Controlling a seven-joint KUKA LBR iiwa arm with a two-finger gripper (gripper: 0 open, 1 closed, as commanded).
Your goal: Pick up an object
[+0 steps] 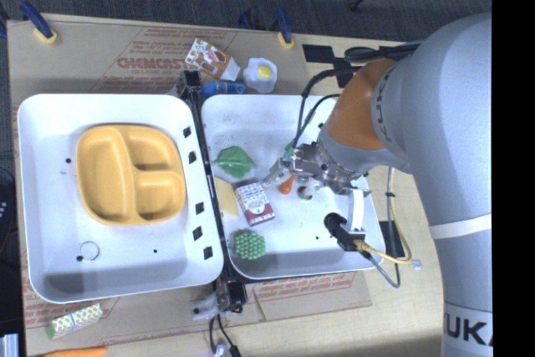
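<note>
1. Grey arm [435, 138], nearest the camera, reaches over the right bin [251, 109]; its gripper [292, 175] is low, probably to grasp the small orange piece [286, 186] beside it.
2. I cannot tell the jaw state.
3. Near the bin's left edge lie a green leaf-shaped toy [233, 160], red-white packet [255, 204] and green dotted ball [248, 245].
4. Left bin [42, 205] holds a yellow divided tray [131, 173].

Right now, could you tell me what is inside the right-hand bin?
In the right bin lie a green leaf-shaped piece, a small red-and-white box, a green round ball and something orange by the claw. The arm covers the bin's right part.
</note>
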